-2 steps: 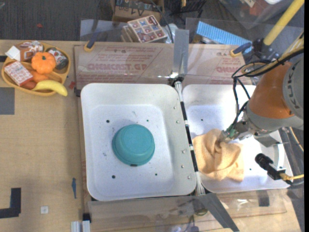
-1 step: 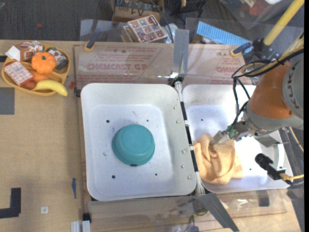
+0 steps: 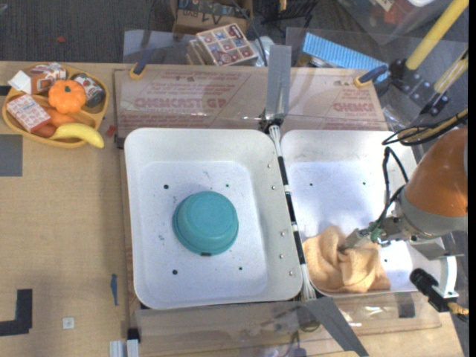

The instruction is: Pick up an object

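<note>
Pincer: the pincer (image 3: 355,239) sits low in the right bin (image 3: 327,162), its tip down on the upper edge of the tan cloth (image 3: 343,262); whether it is spread or pressed together I cannot tell, since the tip is small and dark against the folds.
Task thing: the cloth lies bunched in the near left corner of the right bin, against the wall next to the divider between the bins.
Step in hand: by my judgement, taking hold of the cloth at a raised fold.
Doing it well: bite into a thick ridge rather than a flat patch, close fully, then lift straight up so the cloth clears the bin wall without dragging.
Risk: soft fabric may slip out or only a thin layer may catch.
Other candidate: a teal bowl (image 3: 206,222) rests upside down in the middle of the left bin (image 3: 149,155), well apart from the arm.
Around: a yellow tray of toy food (image 3: 44,125) sits on the bench (image 3: 52,236) at far left.
In the way: the bin corner walls crowd the cloth on two sides.
</note>
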Controlling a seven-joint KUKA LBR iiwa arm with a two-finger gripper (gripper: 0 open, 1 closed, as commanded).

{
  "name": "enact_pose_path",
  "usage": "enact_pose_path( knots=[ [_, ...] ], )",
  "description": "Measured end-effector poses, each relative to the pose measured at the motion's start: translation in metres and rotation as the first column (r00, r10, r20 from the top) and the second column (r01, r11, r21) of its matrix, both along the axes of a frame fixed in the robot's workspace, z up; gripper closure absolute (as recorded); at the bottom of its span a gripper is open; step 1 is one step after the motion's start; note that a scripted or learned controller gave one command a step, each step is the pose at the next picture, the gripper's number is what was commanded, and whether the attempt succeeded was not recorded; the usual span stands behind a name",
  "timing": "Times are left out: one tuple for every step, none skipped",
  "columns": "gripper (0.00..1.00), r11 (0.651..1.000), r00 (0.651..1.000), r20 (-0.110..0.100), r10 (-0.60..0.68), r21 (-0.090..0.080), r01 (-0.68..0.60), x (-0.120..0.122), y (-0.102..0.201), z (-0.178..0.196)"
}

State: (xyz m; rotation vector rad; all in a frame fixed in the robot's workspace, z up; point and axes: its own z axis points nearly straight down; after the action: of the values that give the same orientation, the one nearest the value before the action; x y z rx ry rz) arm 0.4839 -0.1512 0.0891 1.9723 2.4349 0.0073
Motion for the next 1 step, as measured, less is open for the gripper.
enact_pose_path(
  knots=[
    [0.00,0.984,0.984,-0.006,0.181,-0.001,-0.181,0.0082,0.0184,0.0335]
  ],
)
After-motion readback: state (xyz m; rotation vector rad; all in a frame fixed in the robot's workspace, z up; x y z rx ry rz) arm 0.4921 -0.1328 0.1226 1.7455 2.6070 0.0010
